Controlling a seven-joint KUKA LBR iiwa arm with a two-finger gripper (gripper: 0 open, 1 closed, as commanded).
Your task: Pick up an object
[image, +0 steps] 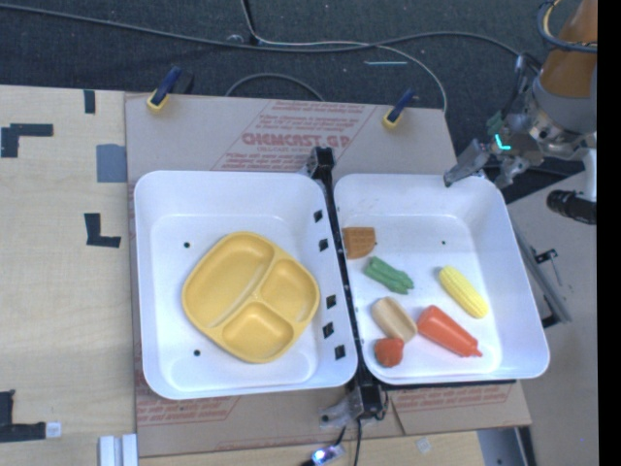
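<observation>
Camera view: five toy foods lie in the right bin [505, 223], all toward its left and near side: a brown bread piece [358, 242] by the divider, a green pepper [389, 275] just below it, a hot dog [393, 317] touching a red tomato [389, 351], an orange carrot [448, 331], and a yellow corn cob [463, 291] nearest the right wall. The bin's far half is bare. The claw [475, 166] hangs over the far right corner rim, well apart from every piece, arm slanting in from the upper right; whether its fingers are spread I cannot tell. One yellow divided plate [251, 295] sits in the left bin [155, 202] on the tabletop [49, 260]
</observation>
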